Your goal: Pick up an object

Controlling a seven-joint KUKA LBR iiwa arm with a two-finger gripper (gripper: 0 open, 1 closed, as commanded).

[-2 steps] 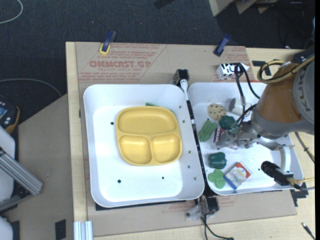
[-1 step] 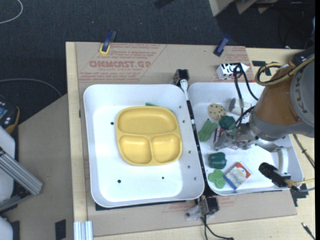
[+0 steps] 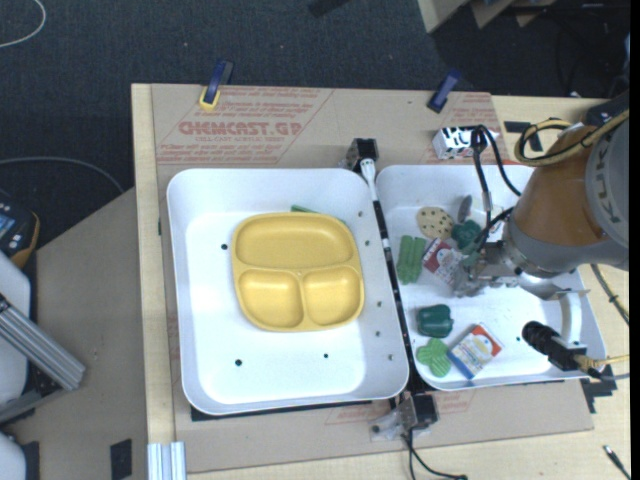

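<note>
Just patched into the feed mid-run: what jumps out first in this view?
The big yellow divided tray dominates, sitting in the middle of the left bin. On the right, the grey arm with its orange band reaches into the right bin, its claw down among a clutter of small items: green pieces, a round cracker-like disc and a small colourful box near the front.

yellow tray (image 3: 297, 268), white bins (image 3: 200, 298), green toys (image 3: 411, 258)
</note>
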